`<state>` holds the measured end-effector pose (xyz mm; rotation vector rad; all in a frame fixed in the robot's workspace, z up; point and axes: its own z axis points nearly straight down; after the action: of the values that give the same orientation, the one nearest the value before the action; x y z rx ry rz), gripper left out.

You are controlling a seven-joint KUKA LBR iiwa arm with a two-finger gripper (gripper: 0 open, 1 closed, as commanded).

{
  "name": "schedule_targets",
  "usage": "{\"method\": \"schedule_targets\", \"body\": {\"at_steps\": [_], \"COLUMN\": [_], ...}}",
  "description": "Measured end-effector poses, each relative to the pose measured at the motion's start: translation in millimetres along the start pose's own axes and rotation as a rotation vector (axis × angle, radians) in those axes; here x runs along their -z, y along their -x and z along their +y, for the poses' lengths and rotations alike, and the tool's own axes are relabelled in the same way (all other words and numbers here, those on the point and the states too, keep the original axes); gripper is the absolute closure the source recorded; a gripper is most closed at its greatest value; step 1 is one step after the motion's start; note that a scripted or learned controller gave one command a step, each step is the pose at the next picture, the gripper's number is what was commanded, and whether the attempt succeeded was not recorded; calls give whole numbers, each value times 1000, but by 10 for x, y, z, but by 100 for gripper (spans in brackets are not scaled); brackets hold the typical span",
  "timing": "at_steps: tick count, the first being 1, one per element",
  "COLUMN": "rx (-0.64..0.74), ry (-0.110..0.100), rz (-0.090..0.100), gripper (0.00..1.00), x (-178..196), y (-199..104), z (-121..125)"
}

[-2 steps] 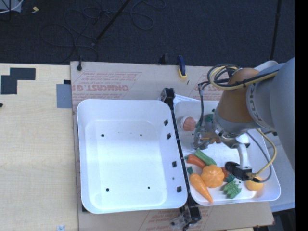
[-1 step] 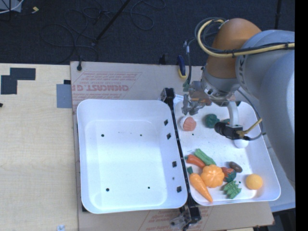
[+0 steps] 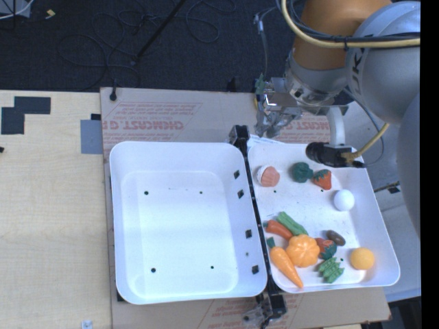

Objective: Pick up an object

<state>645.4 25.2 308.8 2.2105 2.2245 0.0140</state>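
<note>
Nearest candidate: pink-and-white round piece (image 3: 269,176) in right bin (image 3: 384,252), far-left corner, just below and toward camera from pincer (image 3: 274,123). No obvious long axis, so approach angle probably free. Green lump (image 3: 300,172) and small red piece (image 3: 322,179) just right of it; carrots, orange, white ball clustered further forward. Pincer hovering above bin's far rim, nothing visibly between fingers; open or closed: cannot tell, too cluttered. Left bin (image 3: 130,252) alongside on worktop.

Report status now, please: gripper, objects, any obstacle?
Gripper above right bin's far edge, nothing between fingers. Toys in right bin, nearest is pink piece. No obstacle seen.
</note>
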Motion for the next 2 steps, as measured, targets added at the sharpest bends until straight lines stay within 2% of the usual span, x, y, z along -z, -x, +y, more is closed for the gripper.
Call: {"method": "schedule_targets", "body": {"at_steps": [1, 2], "rx": [-8, -4], "ry": [-15, -19], "rz": [-3, -1], "gripper": [100, 100], "x": [-120, -353], "y": [280, -68], "z": [-171, -664]}}
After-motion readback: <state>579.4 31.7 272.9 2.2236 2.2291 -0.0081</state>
